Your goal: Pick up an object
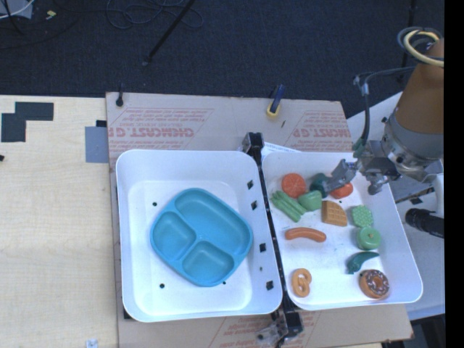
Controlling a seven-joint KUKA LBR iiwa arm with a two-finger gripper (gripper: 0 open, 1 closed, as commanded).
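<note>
The gripper (355,176) hangs over the upper part of the right bin (413,267), beside a red tomato (342,189). I cannot tell the state of its fingers. Nothing is lifted yet. A waffle (334,213) and green pieces (290,206) crowd close by.

On the worktop (51,230), the left bin (138,296) holds a divided plate (200,235); the right bin (406,281) holds toy foods, a doughnut (374,283) nearest its front right corner.
</note>
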